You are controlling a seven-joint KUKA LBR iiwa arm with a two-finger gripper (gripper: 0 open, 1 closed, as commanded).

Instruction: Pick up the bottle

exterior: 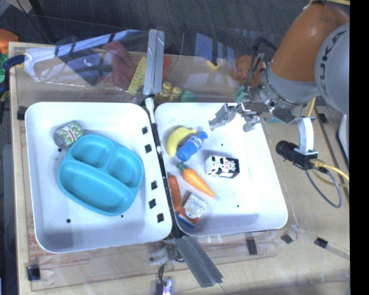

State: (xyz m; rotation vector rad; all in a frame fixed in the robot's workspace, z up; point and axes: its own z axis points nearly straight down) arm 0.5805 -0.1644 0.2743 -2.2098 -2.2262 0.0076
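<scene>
A small blue bottle (190, 146) lies on its side in the right bin (258, 195), near the bin's left wall, leaning against a yellow banana (176, 136). My gripper (236, 118) hangs over the upper part of the right bin, up and to the right of the bottle and apart from it. Its two fingers are spread, with nothing between them.
In the right bin also lie a carrot (198, 181), a black-and-white box (222, 166), a long orange piece (174, 191) and a small carton (194, 208). The left bin (43, 214) holds a blue divided tray (101, 173) and a small can (68, 133).
</scene>
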